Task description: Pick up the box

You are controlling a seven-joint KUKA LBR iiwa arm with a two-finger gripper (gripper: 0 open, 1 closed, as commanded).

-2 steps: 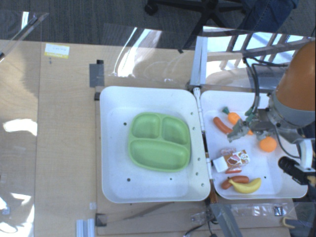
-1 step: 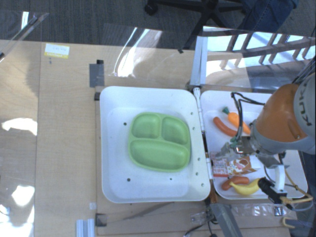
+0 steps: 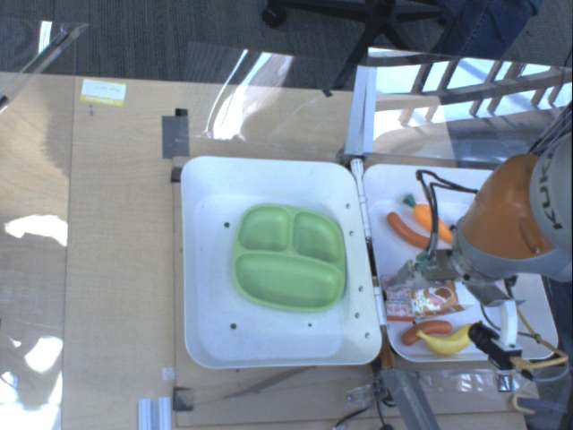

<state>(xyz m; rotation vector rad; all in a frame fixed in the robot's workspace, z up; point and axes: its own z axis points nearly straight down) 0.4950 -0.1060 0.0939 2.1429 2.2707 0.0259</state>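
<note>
Lower right of the frame, right bin [image 3: 537,325]: a banana [image 3: 448,339] and a red sausage [image 3: 414,332] lie at the near rim. Just behind them lies the box [image 3: 424,300], flat, printed red and white, a small carton by appearance. Expected handling: light, stiff along the edges, faces that may dent under force, a smooth print that may slip. Recommended hold: across the two long edges, with light closing force.

The end effector [image 3: 428,267] sits at the box's far edge; whether it is released or clenched cannot be told.

Farther back lie a second sausage [image 3: 407,229] and a carrot [image 3: 430,219], both rounded and smooth.

Centre frame, left bin [image 3: 210,330]: a green plate [image 3: 290,256], three compartments, matte moulded plastic. Both bins are glossy white, on a pale wood-grain tabletop [image 3: 107,285].
</note>
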